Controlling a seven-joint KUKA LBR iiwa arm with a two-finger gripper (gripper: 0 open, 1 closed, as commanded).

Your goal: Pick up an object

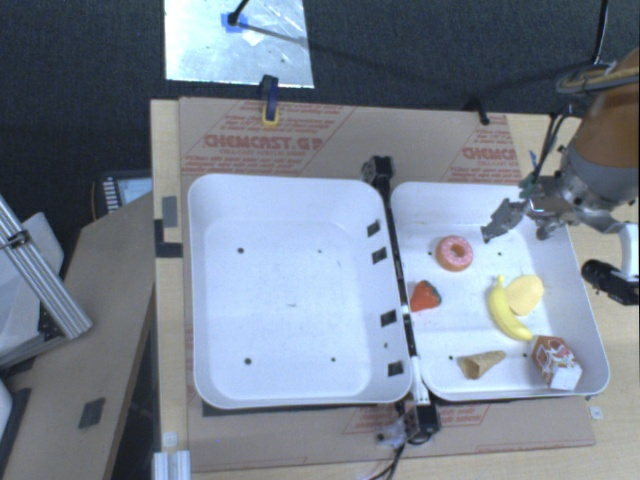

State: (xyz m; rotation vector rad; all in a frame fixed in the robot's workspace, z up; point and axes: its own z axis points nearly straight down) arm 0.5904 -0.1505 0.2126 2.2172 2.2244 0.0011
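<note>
A: Sitting in the right bin [590,298], the doughnut [455,253] is my landmark. What lies around it?

B: Below and a little left of the doughnut is a strawberry [425,296], close to the divider between the bins. Below and to the right of it lies a banana [508,313], with a lemon [525,293] touching the banana's right side. Further down, a cone [482,364] lies near the front wall, and a small red-and-white box [555,360] sits in the front right corner.

A: And the gripper [522,218]?

B: Up and to the right of the doughnut, over the bin's back part. Its fingers stand spread apart, one pointing toward the doughnut, and nothing sits between them.

A: The left bin [210,268]?

B: Left of the doughnut, past the divider, white with a few dark dots on its floor.
</note>
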